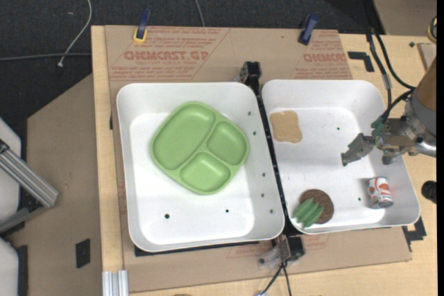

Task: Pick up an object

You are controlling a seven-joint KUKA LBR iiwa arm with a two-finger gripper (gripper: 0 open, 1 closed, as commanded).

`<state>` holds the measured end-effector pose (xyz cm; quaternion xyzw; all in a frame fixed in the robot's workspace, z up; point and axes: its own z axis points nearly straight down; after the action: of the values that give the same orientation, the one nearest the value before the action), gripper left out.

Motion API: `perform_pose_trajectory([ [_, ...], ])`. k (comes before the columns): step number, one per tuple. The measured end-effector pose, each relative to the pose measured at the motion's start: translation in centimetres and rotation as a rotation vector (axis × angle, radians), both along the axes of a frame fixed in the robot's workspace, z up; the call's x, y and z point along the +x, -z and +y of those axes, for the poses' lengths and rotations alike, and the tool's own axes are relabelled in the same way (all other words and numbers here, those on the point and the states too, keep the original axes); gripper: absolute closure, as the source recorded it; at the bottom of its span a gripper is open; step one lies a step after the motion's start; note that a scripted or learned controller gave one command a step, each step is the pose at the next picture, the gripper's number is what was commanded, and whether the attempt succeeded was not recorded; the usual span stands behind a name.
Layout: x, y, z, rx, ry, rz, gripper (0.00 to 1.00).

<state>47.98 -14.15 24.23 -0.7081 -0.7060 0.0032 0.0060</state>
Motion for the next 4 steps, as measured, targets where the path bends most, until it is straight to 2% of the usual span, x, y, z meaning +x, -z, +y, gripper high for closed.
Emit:
perform_pose_trajectory([
  [1, 0.2, -0.5, 0.0, -0.002, -0.003, -0.012, 0.0],
  [3, 0.6, 8.1, 1.0, -0.001, -0.003, -0.007, 0.0],
  [4, 0.0, 14.3, 1.4, 0.0, -0.002, -0.004, 0.0],
])
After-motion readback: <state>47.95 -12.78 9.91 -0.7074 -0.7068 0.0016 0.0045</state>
